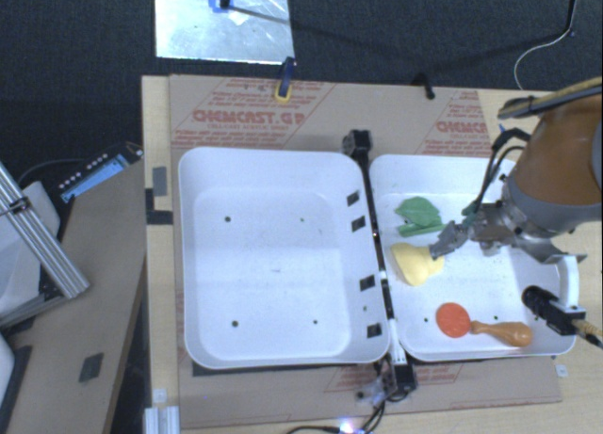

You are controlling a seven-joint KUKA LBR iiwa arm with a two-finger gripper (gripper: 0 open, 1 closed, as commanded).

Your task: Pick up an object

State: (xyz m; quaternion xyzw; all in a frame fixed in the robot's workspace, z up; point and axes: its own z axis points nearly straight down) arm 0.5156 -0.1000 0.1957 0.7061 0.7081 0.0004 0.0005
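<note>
The arm [562, 164], orange-banded above the wrist, reaches in from the right, claw [443, 247] angled down-left.

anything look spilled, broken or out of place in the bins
Nothing stands out. The green crumpled piece, the pale yellow pear-shaped object and the orange-red disc with a tan handle all lie inside the right white bin, none spilled or visibly broken.

The arm [556, 168] runs off the right edge, and its bulk hides the far right corner of the right bin [471, 277]. The gripper [441, 248] overlaps the yellow object [412, 263] at its right side; whether they touch is too small to tell. A metal frame [38, 253] is cut off at the left edge.
</note>
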